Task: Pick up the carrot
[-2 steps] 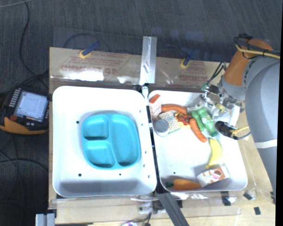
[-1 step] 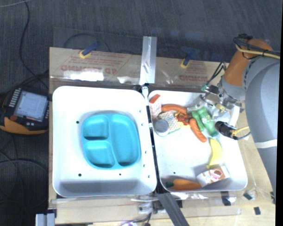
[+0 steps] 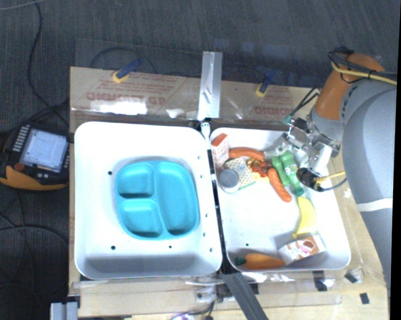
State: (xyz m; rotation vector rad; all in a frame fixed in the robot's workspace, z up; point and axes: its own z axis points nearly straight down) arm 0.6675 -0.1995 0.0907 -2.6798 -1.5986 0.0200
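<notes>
- Camera view, table [image 3: 91, 80]: a brown board top that bears two shallow white bins side by side, a metal bar standing at the far end of their shared edge.
- Left bin [image 3: 94, 185]: holds one blue tray [image 3: 158, 198] with three compartments, lying roughly in the middle.
- Right bin [image 3: 329, 223]: holds the food items listed below.
- Carrot [image 3: 261, 260]: orange, lying on its side along the bin's near wall, just left of a small carton [image 3: 303, 247] in the near right corner.
- Banana [image 3: 305, 216]: yellow, lying lengthwise just beyond the carton.
- Far end of the right bin: a second small carton [image 3: 220, 149] by the left wall, a grey round can [image 3: 229, 180] near it, a sausage-shaped orange item [image 3: 247, 153], and a green bottle [image 3: 288, 169] with a reddish item beside it.
- Arm [image 3: 369, 139]: grey with an orange band, reaching in from the right.
- Claw [image 3: 304, 153]: over the far right of the right bin, beside the green bottle and well apart from the carrot; whether it is wide or narrow cannot be told.
</notes>
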